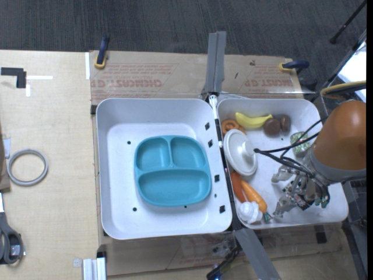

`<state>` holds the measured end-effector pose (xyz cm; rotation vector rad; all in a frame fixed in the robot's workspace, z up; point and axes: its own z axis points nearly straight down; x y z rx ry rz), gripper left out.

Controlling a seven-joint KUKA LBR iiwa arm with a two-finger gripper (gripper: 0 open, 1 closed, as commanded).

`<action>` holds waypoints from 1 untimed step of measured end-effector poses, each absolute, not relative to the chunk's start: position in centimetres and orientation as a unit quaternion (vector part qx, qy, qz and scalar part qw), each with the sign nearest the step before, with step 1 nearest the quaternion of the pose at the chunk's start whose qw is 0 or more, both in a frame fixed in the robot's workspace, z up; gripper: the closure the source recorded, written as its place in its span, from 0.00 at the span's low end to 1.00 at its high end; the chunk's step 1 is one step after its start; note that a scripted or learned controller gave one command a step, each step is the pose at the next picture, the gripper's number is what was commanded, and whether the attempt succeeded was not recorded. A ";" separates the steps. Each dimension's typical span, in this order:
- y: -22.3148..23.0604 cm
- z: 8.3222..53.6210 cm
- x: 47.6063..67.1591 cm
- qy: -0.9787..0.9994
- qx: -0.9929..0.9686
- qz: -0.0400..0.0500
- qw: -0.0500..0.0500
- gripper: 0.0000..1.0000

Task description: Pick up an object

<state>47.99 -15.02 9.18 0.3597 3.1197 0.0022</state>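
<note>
— Bench (pixel 46 98) status, nearest edge first?
— Gripper (pixel 289 198) sits low in the right bin (pixel 274 107), beside the carrot (pixel 252 195); its grip state cannot be told.
— Beyond the carrot?
— White lid (pixel 240 151) just behind it, then banana (pixel 252 120) and brown ball (pixel 277 125) near the far wall. Left of the carrot, the blue divided plate (pixel 173 171) occupies the other bin (pixel 116 156).

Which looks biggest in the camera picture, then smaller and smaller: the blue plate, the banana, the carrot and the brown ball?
1. Blue plate, by far the biggest.
2. Carrot and banana: they look about the same length, too close to rank.
3. Brown ball, the smallest.
</note>
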 end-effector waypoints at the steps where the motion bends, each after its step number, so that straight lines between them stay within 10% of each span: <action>1: -22.2 13.5 54.0 0.997 0.074 -0.001 0.002 0.00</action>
